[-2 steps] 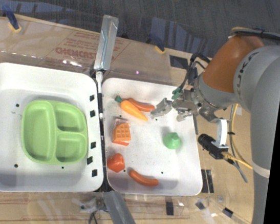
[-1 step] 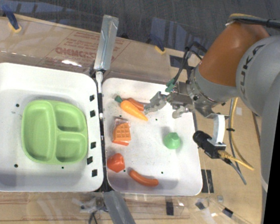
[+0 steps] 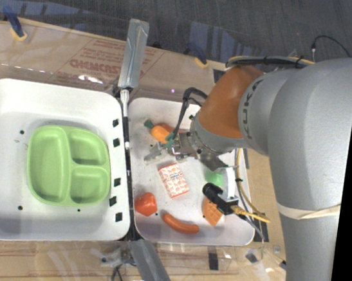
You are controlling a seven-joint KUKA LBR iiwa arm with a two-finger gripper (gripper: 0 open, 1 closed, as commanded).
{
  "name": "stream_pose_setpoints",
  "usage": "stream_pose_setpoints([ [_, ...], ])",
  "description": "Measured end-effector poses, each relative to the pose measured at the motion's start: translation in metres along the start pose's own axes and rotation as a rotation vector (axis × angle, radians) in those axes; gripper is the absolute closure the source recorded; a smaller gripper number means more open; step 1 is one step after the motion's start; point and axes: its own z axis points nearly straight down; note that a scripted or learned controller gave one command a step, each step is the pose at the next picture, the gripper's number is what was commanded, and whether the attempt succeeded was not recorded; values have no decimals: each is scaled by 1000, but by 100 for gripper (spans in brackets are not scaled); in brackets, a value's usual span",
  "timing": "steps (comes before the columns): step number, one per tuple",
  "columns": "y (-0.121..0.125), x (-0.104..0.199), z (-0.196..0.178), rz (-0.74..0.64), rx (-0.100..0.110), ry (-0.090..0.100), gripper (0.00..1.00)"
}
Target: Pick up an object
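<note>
The left bin (image 3: pixel 0 99) holds one thing, a light green divided plate (image 3: pixel 68 166) lying flat near its middle. Just beside it, past the shared wall, the right bin (image 3: pixel 167 108) holds everything else.

At that bin's near left corner sits a small red piece (image 3: pixel 145 204). Up toward the far left is an orange carrot-shaped toy (image 3: pixel 159 132) with a bit of green at one end, lying on the bin floor.

The gripper (image 3: pixel 167 147) is down inside the bin right against this toy, on its near right side. The metal tip seems to touch or almost touch the orange body. From here I can't make out how wide the gripper is spread, and I can't see anything clamped in it.

Just below the gripper lies a red-and-white patterned packet (image 3: pixel 173 180), flat and slightly turned, apart from the tip. Nearer the front wall is a reddish sausage-shaped toy (image 3: pixel 180 223).

Further right, partly under the wrist, a green piece (image 3: pixel 215 174) shows, with an orange chunk (image 3: pixel 212 213) near it toward the front. The grey arm (image 3: pixel 294 134), with its orange band, looms over the right side of that bin.
</note>
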Motion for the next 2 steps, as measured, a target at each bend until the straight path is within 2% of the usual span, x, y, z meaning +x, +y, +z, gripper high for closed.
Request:
stream_pose_setpoints([
  [1,-54,-2,10,-166,-26,-10,0],
  [2,-84,-26,11,-20,-26,-8,0],
])
